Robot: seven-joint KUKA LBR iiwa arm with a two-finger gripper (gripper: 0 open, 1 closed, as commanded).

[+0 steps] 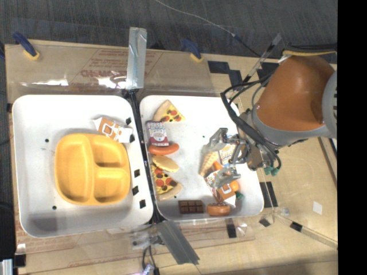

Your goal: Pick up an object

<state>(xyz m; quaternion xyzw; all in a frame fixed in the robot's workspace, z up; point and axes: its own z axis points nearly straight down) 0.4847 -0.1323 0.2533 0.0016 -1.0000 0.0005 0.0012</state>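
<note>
Over in the left bin (23,153) a yellow divided tray (92,168) is sitting near the middle, with a small orange-and-white carton (110,128) just off its one o'clock corner, touching the rim. Moving across to the right bin (195,105), toy food is lying in a column along its nine o'clock wall: a pizza slice (167,113) at the top, a ketchup packet (157,134), a hot dog (163,149), a sandwich piece (166,163) and a second pizza slice (165,183), with a chocolate bar (190,207) at six o'clock. Toward four o'clock the gripper (225,153) is hanging low over a heap of waffle cone (209,158), packet (228,189) and a small orange round piece (218,209). Its fingers are looking spread, one above and one below, and I am seeing nothing clearly pinched between them. I would judge it is descending for the grasp; next it needs to settle around one item, probably the cone, close and lift straight up.
</note>
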